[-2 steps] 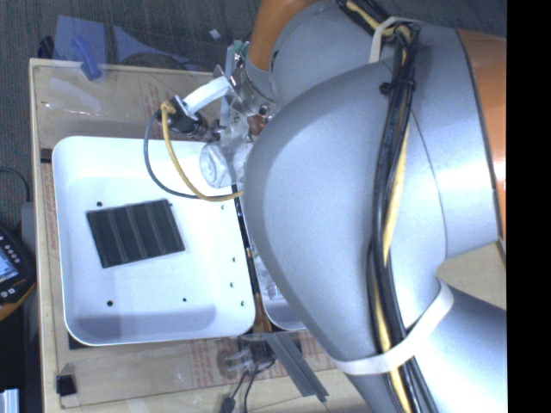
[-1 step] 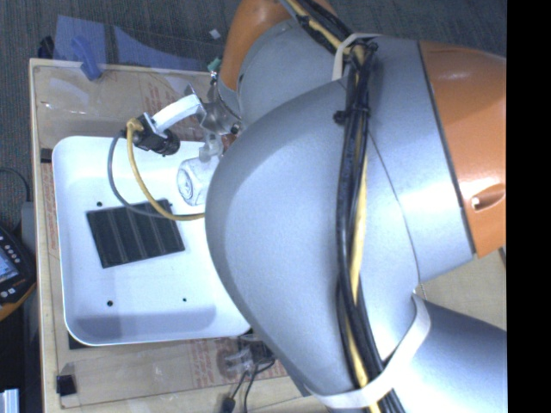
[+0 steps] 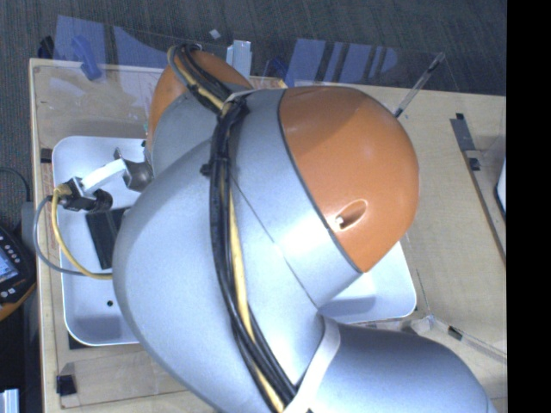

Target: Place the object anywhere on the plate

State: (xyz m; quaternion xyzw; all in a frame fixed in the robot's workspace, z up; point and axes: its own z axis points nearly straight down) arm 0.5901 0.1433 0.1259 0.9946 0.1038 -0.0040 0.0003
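My grey and orange arm (image 3: 284,231) sits close under the camera and covers most of both bins. Past its left side, my gripper (image 3: 103,235) reaches down into the left white bin (image 3: 73,308), showing as a dark piece below the wrist mount (image 3: 86,192). The arm's bulk hides whatever lies in the rest of that bin and beneath the gripper.
A yellow cable (image 3: 60,248) loops from the wrist over the left bin's left side. A corner of the right bin (image 3: 403,298) shows under the orange band. The wooden bench (image 3: 456,231) stretches right. A black handheld device (image 3: 10,269) lies at the left edge.
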